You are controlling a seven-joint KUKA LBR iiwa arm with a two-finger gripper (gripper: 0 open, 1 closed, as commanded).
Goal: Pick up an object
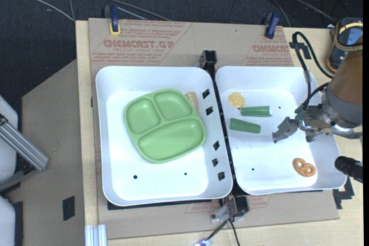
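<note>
1. Bins: two shallow white ones side by side on the table, a left bin (109, 124) and a right bin (271, 178), touching along a black divider.
2. Left bin contents: one green divided plate (165, 125) with three compartments, lying flat. One small tan item (191, 99) peeks out at its upper right edge; too hidden to name.
3. Right bin contents, four small pieces:
   - one yellow piece (236, 101), near the upper left
   - two green bar-shaped pieces, the upper green bar (255, 111) just beside the yellow one, the lower green bar (245, 125) just below it
   - one orange pretzel-like piece (304, 167), near the lower right corner, well apart from the rest
4. End effector (283, 131): over the middle right of the right bin, to the right of the lower green bar. Nothing is visible between its fingers; I cannot tell how far open it is.
5. Likely target: the lower green bar, being nearest.
6. Handling, by my judgement: probably a light, stiff toy piece with a smooth surface that may slip. A hold across its short width at mid-length looks best.
7. Caution: the two bars lie close together, so a wide approach could nudge the upper one.
</note>
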